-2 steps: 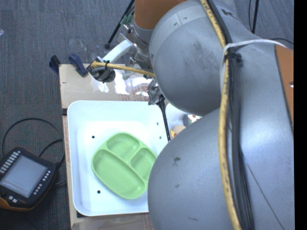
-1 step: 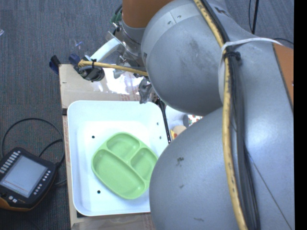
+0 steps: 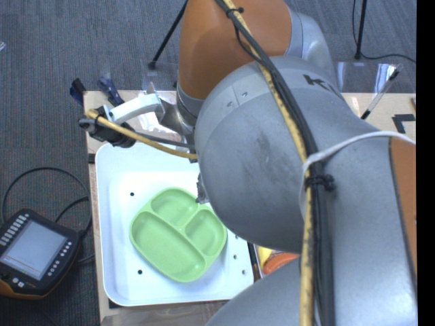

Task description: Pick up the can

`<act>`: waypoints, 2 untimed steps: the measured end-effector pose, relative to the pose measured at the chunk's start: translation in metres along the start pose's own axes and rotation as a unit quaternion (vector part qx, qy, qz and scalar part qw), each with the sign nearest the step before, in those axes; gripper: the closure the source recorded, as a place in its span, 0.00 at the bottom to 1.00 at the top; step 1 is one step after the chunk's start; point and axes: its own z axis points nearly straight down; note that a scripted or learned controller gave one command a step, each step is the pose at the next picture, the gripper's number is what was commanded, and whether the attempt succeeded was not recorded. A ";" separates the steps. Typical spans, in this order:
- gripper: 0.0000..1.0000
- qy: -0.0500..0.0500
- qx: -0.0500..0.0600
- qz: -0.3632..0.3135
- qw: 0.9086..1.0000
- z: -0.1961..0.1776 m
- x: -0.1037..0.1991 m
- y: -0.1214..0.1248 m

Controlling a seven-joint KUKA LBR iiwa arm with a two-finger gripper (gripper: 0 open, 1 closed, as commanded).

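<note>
A white bin [image 3: 115,182] is seen on the wooden worktop [image 3: 90,124] over grey carpet [image 3: 47,46]; a green divided plate [image 3: 178,233] lies in it. The grey arm [image 3: 285,175] is bent across the bins.

Arm [image 3: 285,168] blocks most of the scene: right bin almost all covered, just an orange bit [image 3: 279,262] peeking out below it, can't ID. Left bin [image 3: 112,182] right rim and green tray [image 3: 178,234] right edge hidden too.
</note>
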 end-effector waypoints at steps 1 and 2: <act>1.00 0.000 -0.004 0.004 1.000 -0.007 0.003 0.004; 1.00 -0.003 0.000 -0.002 1.000 0.074 0.009 0.062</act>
